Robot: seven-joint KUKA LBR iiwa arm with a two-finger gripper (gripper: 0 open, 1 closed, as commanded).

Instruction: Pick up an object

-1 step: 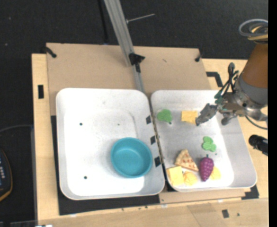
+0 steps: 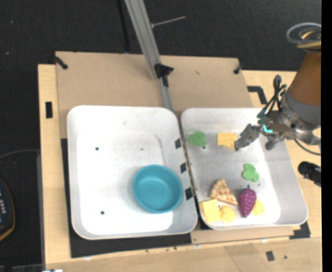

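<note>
White bins sit side by side on the table (image 2: 52, 152). At the left bin's (image 2: 97, 129) lower right lies a blue bowl (image 2: 156, 188). In the right bin (image 2: 288, 191) the hand (image 2: 257, 139) hovers at the upper right, fingers spread and gripping nothing — one fingertip just beside a yellow block (image 2: 227, 140). Lower down lie green pieces (image 2: 250, 173), a purple grape bunch (image 2: 247, 201) and a pizza slice (image 2: 223, 192).
</note>
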